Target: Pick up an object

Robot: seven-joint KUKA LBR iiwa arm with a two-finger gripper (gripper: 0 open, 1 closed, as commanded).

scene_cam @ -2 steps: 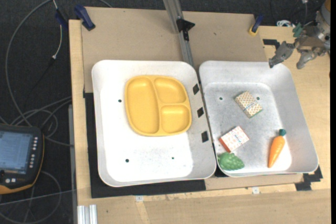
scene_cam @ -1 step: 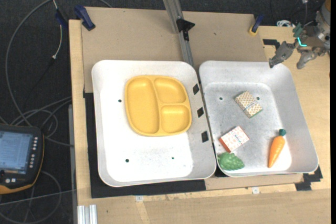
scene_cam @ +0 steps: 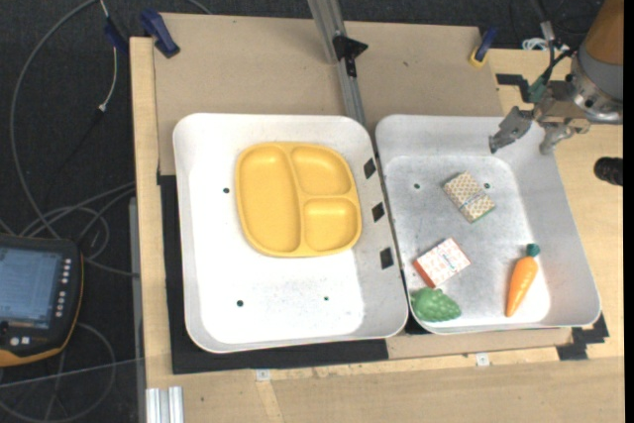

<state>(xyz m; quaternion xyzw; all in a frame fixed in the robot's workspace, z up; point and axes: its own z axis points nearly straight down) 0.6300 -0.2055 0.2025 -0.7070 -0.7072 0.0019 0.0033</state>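
The pincer (scene_cam: pixel 527 135) hangs over the far right corner of the right bin (scene_cam: pixel 570 213), its two grey fingers spread apart with nothing between them. It sits above the bin's rim, apart from every object below.

Four small things lie in the right bin. Nearest the pincer, toward the bin's middle, is a small box (scene_cam: pixel 469 196) with a pale, speckled or checked pattern, lying at an angle. Closer to the near edge lies a flat white carton (scene_cam: pixel 442 263) with an orange-red panel on its face, also turned askew; its print is too small to read. Just beside it, at the bin's near left corner, rests a green lumpy item (scene_cam: pixel 436 305), possibly a toy vegetable, though its shape is hard to make out. Toward the near right corner lies a toy carrot (scene_cam: pixel 521 282), orange with a green top, its green end pointing toward the far edge and its tip toward the near edge. The carrot lies well apart from the carton and the green item.

The left bin (scene_cam: pixel 198 243) holds a yellow divided plate (scene_cam: pixel 297 198) with three compartments, one long one on its left and two smaller ones on its right. It lies toward the far half of that bin.

Both bins sit side by side on the tan surface (scene_cam: pixel 248 64), touching along their inner edges.
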